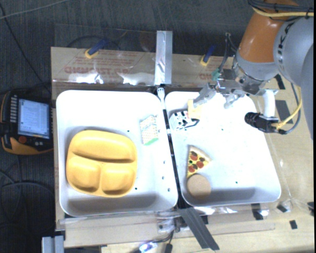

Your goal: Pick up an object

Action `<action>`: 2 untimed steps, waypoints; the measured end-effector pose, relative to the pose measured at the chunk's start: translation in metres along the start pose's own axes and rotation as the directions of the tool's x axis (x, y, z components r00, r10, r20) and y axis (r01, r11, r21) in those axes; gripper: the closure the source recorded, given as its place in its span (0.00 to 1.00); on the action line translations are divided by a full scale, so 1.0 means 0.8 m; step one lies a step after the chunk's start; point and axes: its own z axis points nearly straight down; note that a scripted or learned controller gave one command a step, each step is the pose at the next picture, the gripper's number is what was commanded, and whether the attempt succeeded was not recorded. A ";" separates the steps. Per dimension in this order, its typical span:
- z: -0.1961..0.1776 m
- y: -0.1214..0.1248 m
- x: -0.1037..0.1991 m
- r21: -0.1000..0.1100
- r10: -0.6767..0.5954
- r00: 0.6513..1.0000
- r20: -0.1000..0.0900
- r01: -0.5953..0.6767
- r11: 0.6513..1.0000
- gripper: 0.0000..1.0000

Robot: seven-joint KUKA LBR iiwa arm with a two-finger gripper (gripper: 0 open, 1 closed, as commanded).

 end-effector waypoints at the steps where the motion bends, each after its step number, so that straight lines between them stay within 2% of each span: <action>1: -0.009 0.001 0.003 0.004 -0.005 1.000 -0.003 0.005 1.000 1.00; 2: -0.017 0.035 -0.003 -0.001 0.302 0.953 0.003 -0.302 0.953 1.00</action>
